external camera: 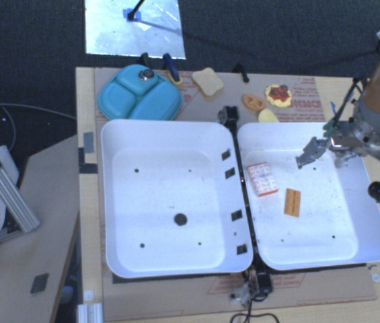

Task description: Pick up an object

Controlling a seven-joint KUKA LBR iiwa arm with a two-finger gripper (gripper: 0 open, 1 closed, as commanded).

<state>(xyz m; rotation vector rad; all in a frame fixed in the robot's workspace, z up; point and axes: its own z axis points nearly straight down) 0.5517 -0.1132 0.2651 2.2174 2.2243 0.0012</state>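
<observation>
My gripper [321,159] hangs over the back part of the right bin [371,247], near its right wall. It is open, and nothing sits between its fingers [307,155]. A small white box with red print [261,179] lies in the right bin, to the left of the gripper and a little nearer the front. An orange wafer-like bar [292,202] lies just in front of the box. A small dark round object [180,219] rests in the left bin [119,180].
Behind the bins lie a blue divided dish [139,94], a toast slice [208,81], a pretzel-like piece [253,101], a red and yellow toy [278,95] and a yellow piece [268,116]. The black divider [240,194] runs between the bins.
</observation>
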